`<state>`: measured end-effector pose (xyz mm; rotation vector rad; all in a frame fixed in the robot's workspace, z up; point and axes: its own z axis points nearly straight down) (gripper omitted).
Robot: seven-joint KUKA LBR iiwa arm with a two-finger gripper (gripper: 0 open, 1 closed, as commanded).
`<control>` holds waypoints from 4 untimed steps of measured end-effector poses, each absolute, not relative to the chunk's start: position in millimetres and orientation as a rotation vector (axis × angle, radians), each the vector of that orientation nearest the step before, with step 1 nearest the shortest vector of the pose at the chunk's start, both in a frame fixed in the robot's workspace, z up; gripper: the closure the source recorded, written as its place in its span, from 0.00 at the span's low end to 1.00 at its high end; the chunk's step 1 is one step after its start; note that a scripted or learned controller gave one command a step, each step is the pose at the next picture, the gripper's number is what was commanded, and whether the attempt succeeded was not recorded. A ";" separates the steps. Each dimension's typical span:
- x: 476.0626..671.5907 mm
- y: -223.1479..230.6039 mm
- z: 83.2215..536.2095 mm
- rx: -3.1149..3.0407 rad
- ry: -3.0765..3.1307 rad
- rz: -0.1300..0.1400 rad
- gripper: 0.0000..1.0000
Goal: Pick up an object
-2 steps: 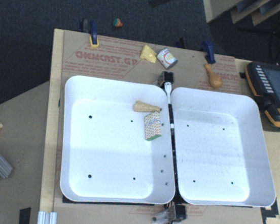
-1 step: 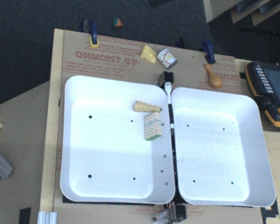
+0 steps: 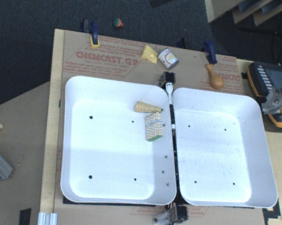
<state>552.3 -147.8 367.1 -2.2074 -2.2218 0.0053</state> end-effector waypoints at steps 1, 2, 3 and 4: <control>475.8 -188.9 392.4 -2.229 -2.214 0.002 1.00; 487.9 -143.9 508.8 -2.225 -2.238 -0.015 1.00; 478.7 -65.2 406.2 -2.205 -2.223 0.008 1.00; 477.9 -20.1 278.2 -2.209 -2.218 0.013 1.00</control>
